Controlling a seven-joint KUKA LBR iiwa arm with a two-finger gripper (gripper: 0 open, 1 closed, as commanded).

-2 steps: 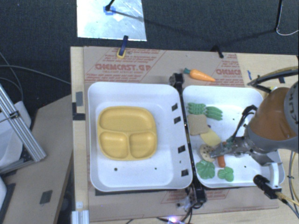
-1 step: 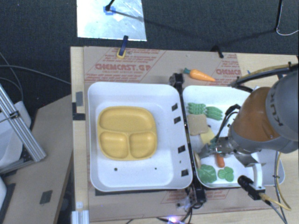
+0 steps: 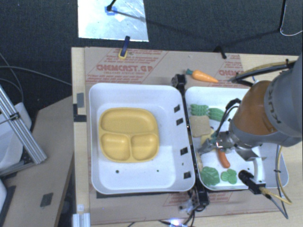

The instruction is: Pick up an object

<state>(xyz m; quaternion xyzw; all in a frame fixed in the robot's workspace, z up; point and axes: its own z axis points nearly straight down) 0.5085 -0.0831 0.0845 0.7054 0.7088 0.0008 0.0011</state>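
Two white bins sit mid-frame; my arm [image 3: 265,112] covers the right bin [image 3: 236,92]. I cannot tell the fingers' [image 3: 214,144] state. I'd descend squarely over the small orange carrot [image 3: 223,159], lower right. One yellow tray [image 3: 129,134], four green pieces, another carrot [image 3: 202,75] outside.

Robotics lab. Aluminium framing [image 3: 19,126] at left, loose cables [image 3: 28,74], protective-paper bench board [image 3: 142,65]. Dark carpet [image 3: 38,18] around it.

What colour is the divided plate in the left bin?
Pale yellow; the plate shows clearly in the camera view.
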